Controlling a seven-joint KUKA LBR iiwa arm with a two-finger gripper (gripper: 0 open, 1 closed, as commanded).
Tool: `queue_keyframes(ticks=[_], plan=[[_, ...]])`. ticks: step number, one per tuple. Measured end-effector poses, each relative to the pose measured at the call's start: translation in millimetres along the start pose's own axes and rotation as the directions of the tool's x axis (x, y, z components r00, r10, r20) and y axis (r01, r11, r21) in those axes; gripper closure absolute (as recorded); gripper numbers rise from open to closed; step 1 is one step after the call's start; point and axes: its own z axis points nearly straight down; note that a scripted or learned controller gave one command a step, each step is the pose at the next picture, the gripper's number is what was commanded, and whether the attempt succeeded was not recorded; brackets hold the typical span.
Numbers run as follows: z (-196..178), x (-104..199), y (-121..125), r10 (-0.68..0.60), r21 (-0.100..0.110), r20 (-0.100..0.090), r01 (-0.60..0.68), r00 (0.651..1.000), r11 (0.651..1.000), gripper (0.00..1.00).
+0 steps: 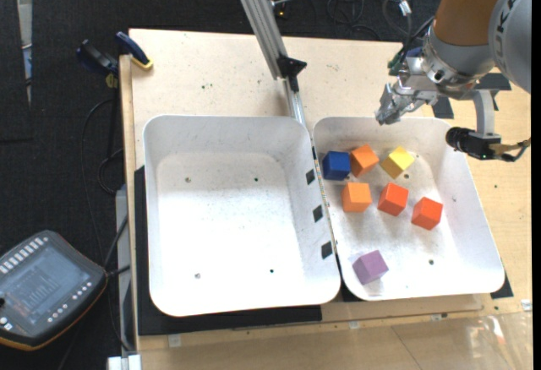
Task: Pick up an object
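The arm (486, 13) reaches over the right bin (473, 250); its gripper (390, 112) hangs above the far rim, jaw state impossible to tell. Orange (357, 196), red (393, 198), blue (336, 165), yellow (397, 162) and purple (369, 266) cubes lie inside.

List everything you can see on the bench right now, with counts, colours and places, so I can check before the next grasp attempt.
Bins: 2, white, side by side; left bin, right bin.
Blue cube: 1, right bin, upper left.
Orange cubes: 2; one beside the blue cube, one below it.
Yellow cube: 1, right bin, top centre.
Red-orange cubes: 2; centre and right of it.
Purple cube: 1, right bin, near front edge.
Clamp: 1, blue and yellow, bench's far left corner.
Pendant: 1, grey and orange, off the bench, lower left.
Arm: 1, grey and orange, from the right.
Gripper: 1, above the right bin's back rim.
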Motion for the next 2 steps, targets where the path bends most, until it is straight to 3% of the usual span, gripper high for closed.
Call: queue_keyframes(ticks=[2], plan=[[16,114,-13,-0.005,0.006,-0.003,0.005,1.0,1.0,1.0]])
